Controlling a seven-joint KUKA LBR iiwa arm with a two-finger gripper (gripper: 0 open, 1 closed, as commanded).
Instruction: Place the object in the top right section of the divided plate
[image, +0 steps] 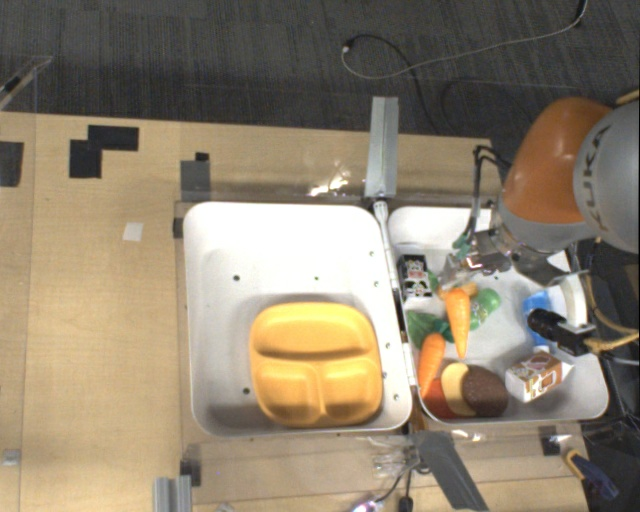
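A yellow divided plate (315, 362) lies in the front half of the left bin (230, 260), with one long section at the back and two smaller ones at the front. My gripper (474, 262) hangs over the back of the right bin (596, 398). Just below it is an orange carrot (458, 316), pointing toward the front, with a green leafy piece (484, 306) beside it. Whether the carrot is between the fingers cannot be made out.
The right bin also holds a second carrot (430, 362), a green vegetable (426, 326), a yellow and brown round item (472, 390), a small printed carton (538, 376), a blue thing (537, 301) and a small black-and-white box (416, 276).
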